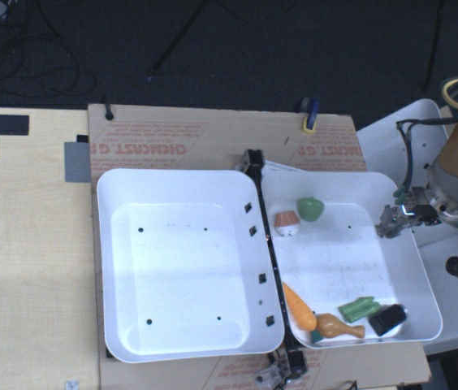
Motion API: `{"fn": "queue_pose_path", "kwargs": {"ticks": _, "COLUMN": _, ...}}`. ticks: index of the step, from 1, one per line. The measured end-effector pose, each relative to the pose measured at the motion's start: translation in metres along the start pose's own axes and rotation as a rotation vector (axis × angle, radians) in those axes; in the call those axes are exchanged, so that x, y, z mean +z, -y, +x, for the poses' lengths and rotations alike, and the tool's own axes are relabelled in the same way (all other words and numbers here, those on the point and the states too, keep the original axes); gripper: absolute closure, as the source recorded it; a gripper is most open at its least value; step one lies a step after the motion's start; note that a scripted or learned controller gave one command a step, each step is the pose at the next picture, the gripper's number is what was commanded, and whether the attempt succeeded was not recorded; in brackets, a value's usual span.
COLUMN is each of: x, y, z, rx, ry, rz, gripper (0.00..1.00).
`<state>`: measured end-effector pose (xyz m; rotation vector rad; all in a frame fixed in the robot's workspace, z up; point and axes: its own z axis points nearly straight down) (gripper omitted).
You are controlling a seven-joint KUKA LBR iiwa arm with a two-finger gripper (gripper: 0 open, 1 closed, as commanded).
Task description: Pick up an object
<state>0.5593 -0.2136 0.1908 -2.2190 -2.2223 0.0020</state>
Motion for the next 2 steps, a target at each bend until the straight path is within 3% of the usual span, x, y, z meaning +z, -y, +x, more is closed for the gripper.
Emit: {"fn": "queue_pose_path", "kwargs": {"ticks": 2, "x": -0.0190, "y": 0.0043, "z": -0.0003, "rx": -0.002, "ry": 0.000, "rz": 0.000, "gripper": 1.00}}
